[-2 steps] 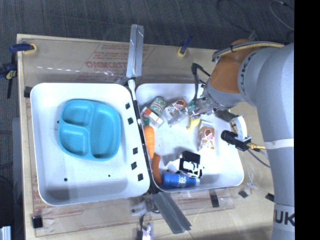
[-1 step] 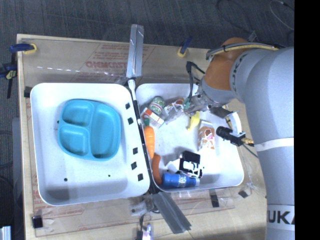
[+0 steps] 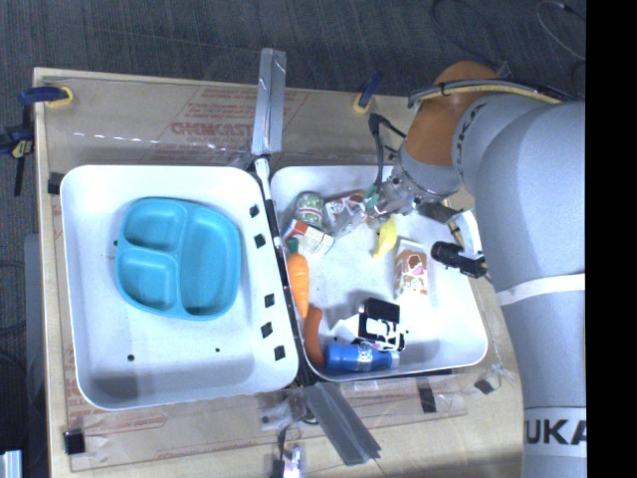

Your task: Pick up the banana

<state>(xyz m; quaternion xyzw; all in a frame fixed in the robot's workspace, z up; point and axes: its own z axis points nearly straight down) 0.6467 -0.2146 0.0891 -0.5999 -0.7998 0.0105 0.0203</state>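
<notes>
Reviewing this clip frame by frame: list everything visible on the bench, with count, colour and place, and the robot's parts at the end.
Bins: 2, white, side by side on the bench.
Divided tray: 1, light blue, middle of the left bin.
Banana: 1, yellow, upper middle of the right bin, just below the hand.
Carrot: 1, orange, along the right bin's left wall.
Blue can: 1, blue, on its side at the right bin's front.
Black-and-white item: 1, just above the can.
Small packet: 1, white and brown, right of the banana.
Wrapped items: several, mixed colours, right bin's upper left; kinds unclear.
Arm: 1, grey with an orange band, from the right.
Hand: 1, over the banana's top end.
</notes>
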